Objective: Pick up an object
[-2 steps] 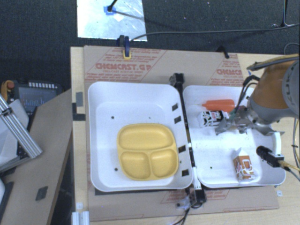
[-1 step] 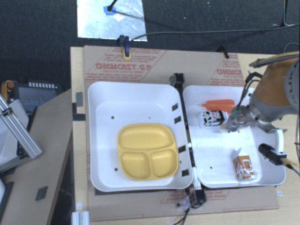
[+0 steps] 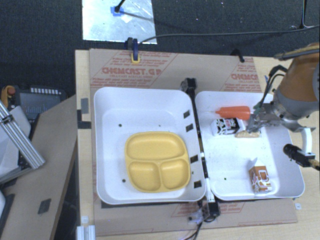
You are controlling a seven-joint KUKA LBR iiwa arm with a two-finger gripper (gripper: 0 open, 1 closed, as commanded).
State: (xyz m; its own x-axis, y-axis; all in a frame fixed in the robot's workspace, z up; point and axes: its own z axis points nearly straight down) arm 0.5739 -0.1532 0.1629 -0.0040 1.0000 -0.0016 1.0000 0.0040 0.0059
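Low in the right bin, crowded against 3 small things.

I cannot tell whether my jaws (image 3: pixel 253 126) are released or clenched; they sit low near the bin's back edge, touching or just beside a flat tan piece (image 3: pixel 247 133), a black-and-white printed carton (image 3: pixel 225 126) and a smooth orange tube (image 3: pixel 234 112). Packed so close, I could nudge one away or pinch 2. An orange carton (image 3: pixel 260 178) lies apart near the right bin's (image 3: pixel 285 191) front corner; the glossy yellow 3-compartment tray (image 3: pixel 156 161) fills the left bin (image 3: pixel 112 134).
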